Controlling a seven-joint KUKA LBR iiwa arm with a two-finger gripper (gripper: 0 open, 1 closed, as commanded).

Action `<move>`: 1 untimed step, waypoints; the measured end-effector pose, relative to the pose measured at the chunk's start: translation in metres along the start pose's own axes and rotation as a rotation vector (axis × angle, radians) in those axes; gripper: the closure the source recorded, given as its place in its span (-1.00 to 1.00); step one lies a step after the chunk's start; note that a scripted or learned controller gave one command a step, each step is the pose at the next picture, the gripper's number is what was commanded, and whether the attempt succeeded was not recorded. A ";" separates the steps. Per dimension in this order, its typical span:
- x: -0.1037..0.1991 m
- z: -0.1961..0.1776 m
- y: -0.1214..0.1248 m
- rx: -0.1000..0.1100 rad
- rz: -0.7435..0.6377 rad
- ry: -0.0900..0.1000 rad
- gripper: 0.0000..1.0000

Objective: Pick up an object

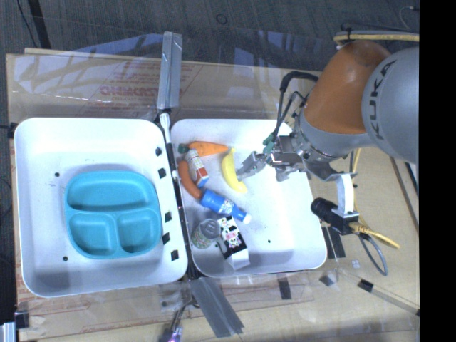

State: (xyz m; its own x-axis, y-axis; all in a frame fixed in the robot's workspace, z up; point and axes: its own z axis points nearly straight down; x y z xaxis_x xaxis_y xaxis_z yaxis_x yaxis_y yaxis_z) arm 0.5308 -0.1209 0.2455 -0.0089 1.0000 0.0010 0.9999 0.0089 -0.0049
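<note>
**Gripper low beside the banana, nothing held**

Your gripper [258,162] sits low over the right bin [285,258], its metal fingers [249,165] reaching toward the left. They look a little apart, but the angle is poor, so I cannot tell for certain whether they are spread or closed. Nothing sits between them.

Just beside the fingertips lies the yellow toy banana [231,172], curved and running roughly up and down the view. Judge it light, stiff and smooth-skinned, likely to slip or roll if pinched near a tapered end. Take it across the thick middle, jaws closing across its narrow width.

Past it, the orange toy carrot [206,149] lies near the bin's top left, with a small red-and-white tube [197,168] and another orange piece [188,179] close against it. Below these come a blue bottle [220,204], a grey round can [206,231] and a black-and-white patterned box [234,243], crowded enough that a grasp there risks knocking neighbours.

The left bin [35,191] holds a blue sectioned tray [111,212].

The wrist and cables hide the bin's upper right corner. The can's contents and the box's print are too small to read.
</note>
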 end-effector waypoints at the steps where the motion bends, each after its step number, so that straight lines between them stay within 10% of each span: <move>1: -0.024 0.142 0.024 0.003 -0.026 0.000 -1.00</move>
State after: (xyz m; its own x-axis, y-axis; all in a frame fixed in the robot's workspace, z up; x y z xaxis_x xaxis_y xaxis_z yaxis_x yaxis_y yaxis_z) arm 0.5538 -0.1443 0.1033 -0.0348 0.9994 0.0016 0.9994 0.0348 -0.0075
